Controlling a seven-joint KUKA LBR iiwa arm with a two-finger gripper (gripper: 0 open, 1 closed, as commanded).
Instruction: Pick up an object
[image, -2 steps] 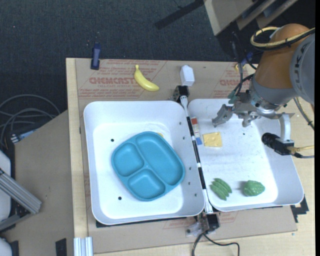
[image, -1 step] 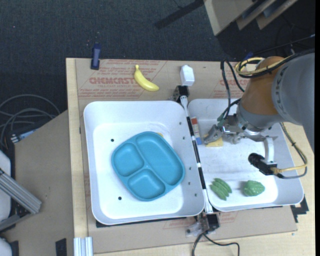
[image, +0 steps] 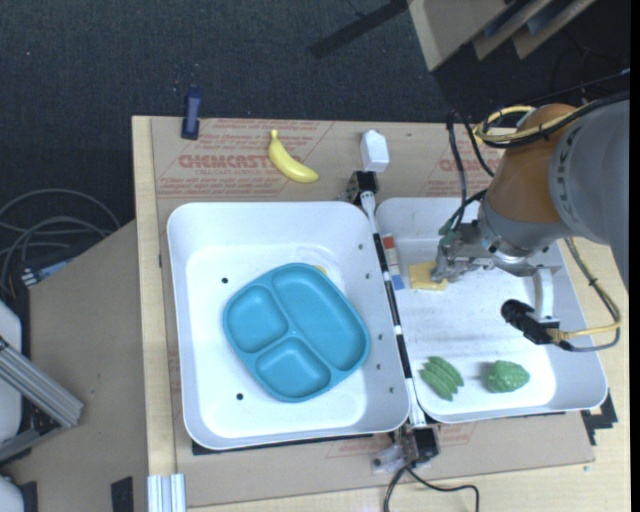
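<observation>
In the right bin (image: 570, 395), a pale yellow block (image: 428, 279) lies near the left wall. My gripper (image: 453, 258) hangs right over the block's right end, touching or nearly touching it. Two green pieces lie near the bin's front edge: a leafy one (image: 441, 376) and a rounder one (image: 507, 376), both well clear of the gripper. The arm's grey body with its orange band (image: 530, 180) covers the bin's back right part.
The left bin (image: 200, 240) holds a blue three-compartment plate (image: 294, 330). A yellow banana (image: 291, 160), a small white item (image: 375, 148) and a small blue item (image: 191, 112) lie on the bench behind the bins. A black part with a yellow cable (image: 528, 320) hangs beside the arm.
</observation>
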